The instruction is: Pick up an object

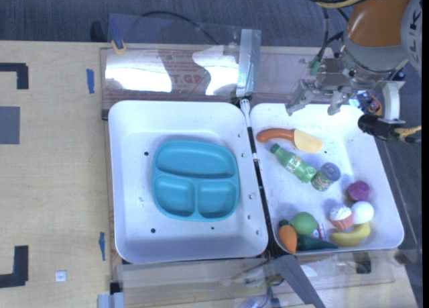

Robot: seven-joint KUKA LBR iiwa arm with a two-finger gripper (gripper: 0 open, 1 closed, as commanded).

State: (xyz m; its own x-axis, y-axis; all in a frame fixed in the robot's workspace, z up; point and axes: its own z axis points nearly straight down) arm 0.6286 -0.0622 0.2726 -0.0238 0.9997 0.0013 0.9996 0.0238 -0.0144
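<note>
tray (196, 179) in left bin (127, 166), bottle (293, 163) in right bin (385, 196)

The two shallow white bins (127, 166) look like smooth, shiny plastic that catches the light. The blue three-part tray (196, 179) looks like smooth plastic with a softer, duller shine. The pale wooden desk (47, 186) looks flat and matt, with fine grain. The small toy foods, like the yellow banana (352, 235) and the green bottle (293, 163), look like shiny plastic. The grey metal jaws (315, 102) look hard and dull. The clear sheet (167, 68) behind the bins is glossy and glares white.
</note>
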